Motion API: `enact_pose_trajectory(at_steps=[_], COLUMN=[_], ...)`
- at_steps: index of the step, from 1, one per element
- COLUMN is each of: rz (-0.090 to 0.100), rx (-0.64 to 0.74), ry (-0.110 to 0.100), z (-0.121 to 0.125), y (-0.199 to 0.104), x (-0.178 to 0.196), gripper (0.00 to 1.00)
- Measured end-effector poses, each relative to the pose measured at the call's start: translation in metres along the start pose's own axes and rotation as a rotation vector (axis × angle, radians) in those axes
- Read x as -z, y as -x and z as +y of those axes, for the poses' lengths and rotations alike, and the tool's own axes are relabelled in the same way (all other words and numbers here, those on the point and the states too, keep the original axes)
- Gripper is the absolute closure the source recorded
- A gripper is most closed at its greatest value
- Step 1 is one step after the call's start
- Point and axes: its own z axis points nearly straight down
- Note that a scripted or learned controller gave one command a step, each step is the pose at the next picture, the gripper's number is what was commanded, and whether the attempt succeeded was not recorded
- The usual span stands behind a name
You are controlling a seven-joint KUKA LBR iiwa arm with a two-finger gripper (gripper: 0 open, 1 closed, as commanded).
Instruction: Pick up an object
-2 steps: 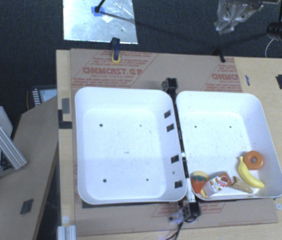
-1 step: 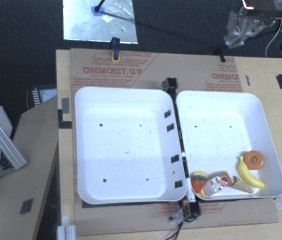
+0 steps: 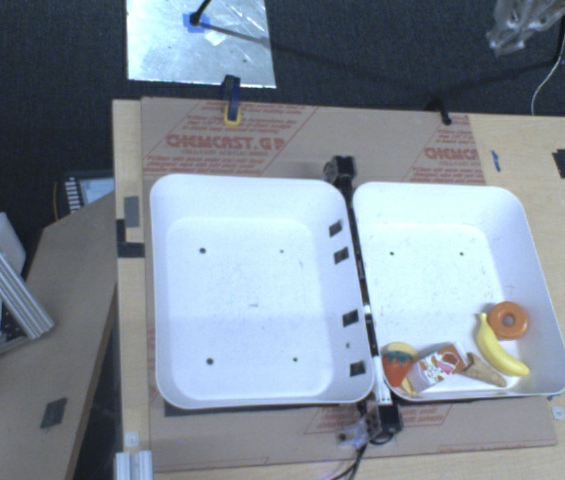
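Camera view: the tool [image 3: 524,13], fingers' state unclear, hangs top right, well apart from the banana [image 3: 498,346].

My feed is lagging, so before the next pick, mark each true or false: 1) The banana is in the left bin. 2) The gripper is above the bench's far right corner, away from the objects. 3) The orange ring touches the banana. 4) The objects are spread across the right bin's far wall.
1) False: the banana lies in the right bin.
2) True: the gripper is up there.
3) True: the orange ring rests against it.
4) False: they cluster along its near edge.
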Motion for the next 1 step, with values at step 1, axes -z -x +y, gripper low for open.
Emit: enact_pose_trajectory(at_steps=[1], rz=[0.003], rx=[0.004], ry=[-0.004], z=[-0.0393], y=[0.0091], x=[0.0007], gripper=[1.00])
